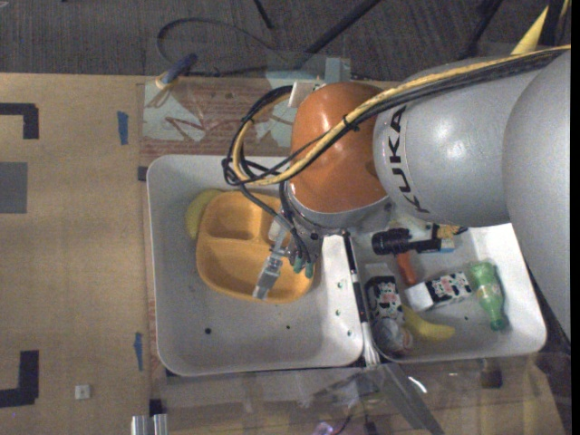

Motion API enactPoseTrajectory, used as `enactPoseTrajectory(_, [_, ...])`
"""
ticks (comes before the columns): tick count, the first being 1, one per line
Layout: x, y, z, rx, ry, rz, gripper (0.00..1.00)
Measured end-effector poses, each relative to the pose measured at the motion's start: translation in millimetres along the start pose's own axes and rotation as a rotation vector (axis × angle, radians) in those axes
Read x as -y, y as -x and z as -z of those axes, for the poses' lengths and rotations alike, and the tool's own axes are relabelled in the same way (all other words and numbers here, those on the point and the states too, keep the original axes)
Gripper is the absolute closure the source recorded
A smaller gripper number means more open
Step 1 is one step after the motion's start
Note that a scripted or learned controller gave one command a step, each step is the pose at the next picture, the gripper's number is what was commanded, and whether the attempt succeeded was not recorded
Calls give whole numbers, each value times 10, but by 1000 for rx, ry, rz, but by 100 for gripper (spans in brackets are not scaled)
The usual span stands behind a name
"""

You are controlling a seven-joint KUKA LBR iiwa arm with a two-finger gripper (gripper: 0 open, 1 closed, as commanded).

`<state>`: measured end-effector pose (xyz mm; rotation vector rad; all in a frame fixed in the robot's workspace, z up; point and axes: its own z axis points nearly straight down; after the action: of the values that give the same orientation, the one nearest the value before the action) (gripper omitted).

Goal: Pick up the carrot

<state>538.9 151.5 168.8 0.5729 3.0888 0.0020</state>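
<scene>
left bin (172, 333): hand (272, 275) over orange tray (227, 252); carrot (407, 265) right bin.

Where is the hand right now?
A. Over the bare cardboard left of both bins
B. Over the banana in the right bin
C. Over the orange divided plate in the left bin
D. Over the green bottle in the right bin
C. The hand sits above the orange divided plate in the left bin, away from the right bin, where the green bottle and banana lie.
</scene>
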Motion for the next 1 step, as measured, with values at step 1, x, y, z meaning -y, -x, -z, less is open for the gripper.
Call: enactPoseTrajectory(1, [99,228,-525,27,15,239,0])
